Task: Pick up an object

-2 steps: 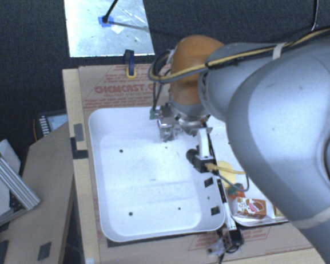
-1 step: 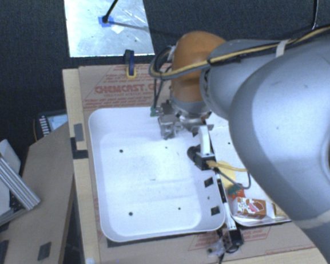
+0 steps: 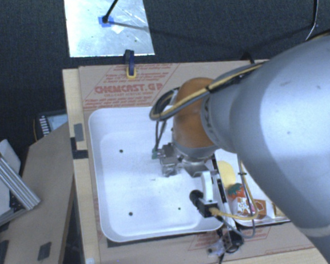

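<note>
We see the arm [image 3: 280, 141] stretched over the left bin [image 3: 114, 179], the gripper [image 3: 167, 160] low near its middle; we cannot tell its state. Objects [image 3: 240, 199] lie in the right bin, so we risk grabbing nothing.

Orange-white obj [image 3: 237, 196], poss. packet, right bin, part-hidden

Single fixed view from above, slanted down onto the bench [image 3: 83, 181], arm [image 3: 292, 146] close.
</note>
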Available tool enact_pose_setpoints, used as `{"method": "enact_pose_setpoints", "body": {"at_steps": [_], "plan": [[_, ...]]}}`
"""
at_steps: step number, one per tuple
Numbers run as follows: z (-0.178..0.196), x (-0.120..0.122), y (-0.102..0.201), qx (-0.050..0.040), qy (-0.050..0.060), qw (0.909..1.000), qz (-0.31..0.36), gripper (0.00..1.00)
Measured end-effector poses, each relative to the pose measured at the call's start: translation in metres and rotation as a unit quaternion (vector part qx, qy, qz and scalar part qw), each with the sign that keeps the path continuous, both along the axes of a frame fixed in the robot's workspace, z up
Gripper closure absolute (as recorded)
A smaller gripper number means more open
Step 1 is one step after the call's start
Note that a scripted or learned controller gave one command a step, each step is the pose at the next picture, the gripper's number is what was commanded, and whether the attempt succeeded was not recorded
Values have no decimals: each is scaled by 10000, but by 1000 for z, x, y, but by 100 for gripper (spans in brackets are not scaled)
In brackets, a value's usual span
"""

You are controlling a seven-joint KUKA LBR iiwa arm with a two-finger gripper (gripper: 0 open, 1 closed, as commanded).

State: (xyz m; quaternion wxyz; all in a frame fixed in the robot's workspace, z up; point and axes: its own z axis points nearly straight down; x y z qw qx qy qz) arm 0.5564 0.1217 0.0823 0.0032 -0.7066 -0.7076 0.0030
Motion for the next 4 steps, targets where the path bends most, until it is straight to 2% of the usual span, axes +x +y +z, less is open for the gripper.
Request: {"method": "enact_pose_setpoints", "body": {"at_steps": [1,2,3,4], "plan": [[12,5,-1,1,-48,10000,0,100],[23,6,-1,2,-52,10000,0,100],[21,38,31,6,-65,10000,23,100],[1,-75,13,-2,-7,10000,-7,100]]}}
